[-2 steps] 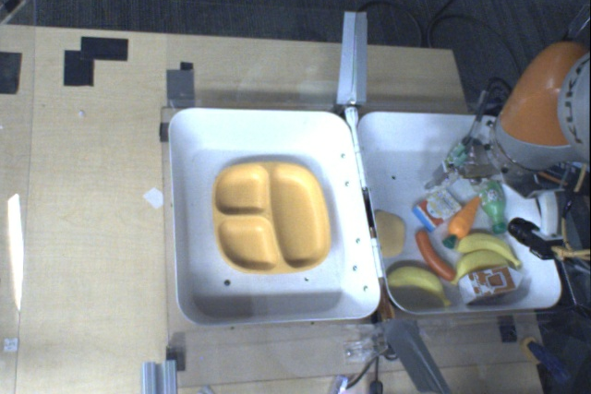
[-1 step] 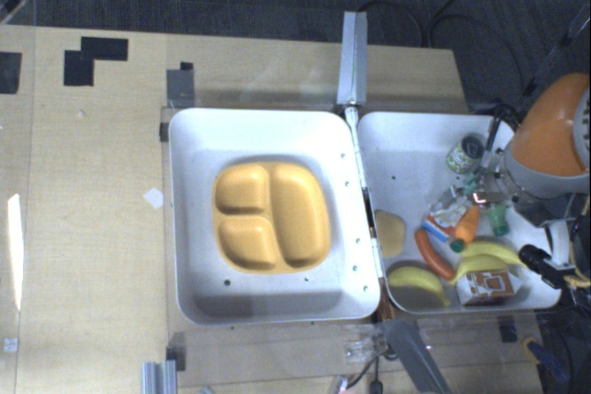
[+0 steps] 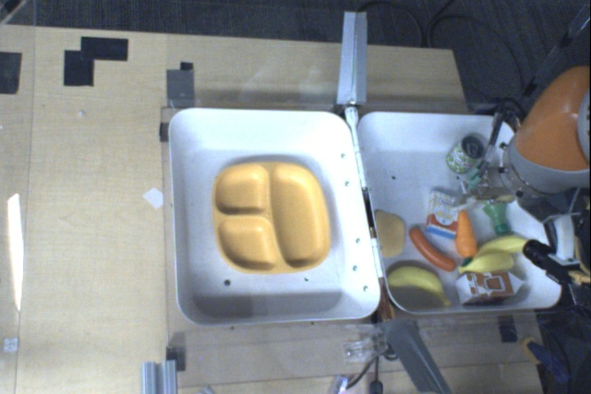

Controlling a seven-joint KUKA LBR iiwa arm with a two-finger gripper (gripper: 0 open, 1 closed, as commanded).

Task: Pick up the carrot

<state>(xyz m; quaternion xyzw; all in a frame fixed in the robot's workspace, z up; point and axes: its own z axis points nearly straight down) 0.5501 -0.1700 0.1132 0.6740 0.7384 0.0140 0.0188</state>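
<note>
The carrot [image 3: 466,236] is a short orange cone lying in the right bin [image 3: 406,143], pointing roughly up and down between a small carton [image 3: 443,222] and a banana [image 3: 500,247]. My gripper [image 3: 488,186] hangs just above and slightly right of the carrot's upper end, below the arm's orange band [image 3: 557,126]. Dark gripper parts hide the spot where it meets the objects.
Around the carrot lie a red sausage [image 3: 432,248], a green bottle [image 3: 461,159], a green item [image 3: 499,217], a brown-and-white carton [image 3: 488,288], a yellow-green fruit [image 3: 417,282] and a tan lump [image 3: 391,233]. The left bin [image 3: 194,291] holds a yellow divided plate [image 3: 272,215].
</note>
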